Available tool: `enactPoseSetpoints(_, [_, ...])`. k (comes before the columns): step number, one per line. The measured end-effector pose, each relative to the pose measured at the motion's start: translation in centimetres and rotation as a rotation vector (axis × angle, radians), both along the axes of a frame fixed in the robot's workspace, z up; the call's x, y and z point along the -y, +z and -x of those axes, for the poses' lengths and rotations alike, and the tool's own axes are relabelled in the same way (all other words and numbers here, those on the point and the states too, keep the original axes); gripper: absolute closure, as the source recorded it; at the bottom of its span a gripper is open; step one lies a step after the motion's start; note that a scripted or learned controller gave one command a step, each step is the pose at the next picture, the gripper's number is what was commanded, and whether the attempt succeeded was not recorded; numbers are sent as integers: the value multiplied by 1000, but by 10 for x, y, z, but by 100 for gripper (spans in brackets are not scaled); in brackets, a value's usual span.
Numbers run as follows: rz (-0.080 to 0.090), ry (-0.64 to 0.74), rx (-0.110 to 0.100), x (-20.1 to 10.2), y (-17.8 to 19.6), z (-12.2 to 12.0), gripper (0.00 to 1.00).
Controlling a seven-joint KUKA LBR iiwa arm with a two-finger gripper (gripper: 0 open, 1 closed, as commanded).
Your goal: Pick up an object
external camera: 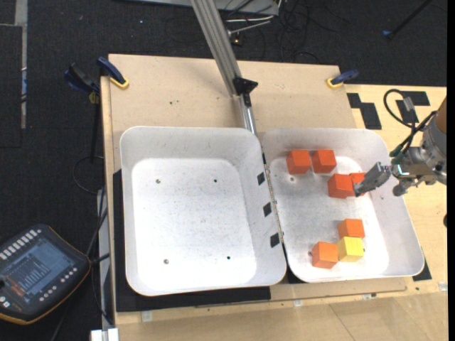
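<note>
Several orange blocks and one yellow block lie in the right bin (pixel 398 233). Two orange blocks (pixel 299 162) (pixel 324 160) sit side by side near the bin's back. A third orange block (pixel 341 186) lies to their right, with another orange piece (pixel 357 179) just behind it. Near the front, an orange block (pixel 351 227) stands above the yellow block (pixel 352 249), which touches one more orange block (pixel 325 254). My gripper (pixel 389 182) hangs over the bin's right side, open with nothing between its fingers. Its left finger (pixel 371 180) is next to the third orange block.
The left bin (pixel 129 148) adjoins the right one along a central seam. A metal pole (pixel 217 38) slants in from the top to the bins' junction. Clamps (pixel 114 73) (pixel 343 78) hold the board's back corners. A teach pendant (pixel 35 272) lies at the lower left.
</note>
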State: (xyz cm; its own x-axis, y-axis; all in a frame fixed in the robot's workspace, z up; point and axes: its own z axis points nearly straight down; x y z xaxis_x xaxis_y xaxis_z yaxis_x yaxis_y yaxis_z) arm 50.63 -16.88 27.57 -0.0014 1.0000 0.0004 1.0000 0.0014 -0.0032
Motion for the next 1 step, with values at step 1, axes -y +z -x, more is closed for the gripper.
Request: enactPoseSetpoints(1, [1, -1, 3, 0, 2, -1, 0])
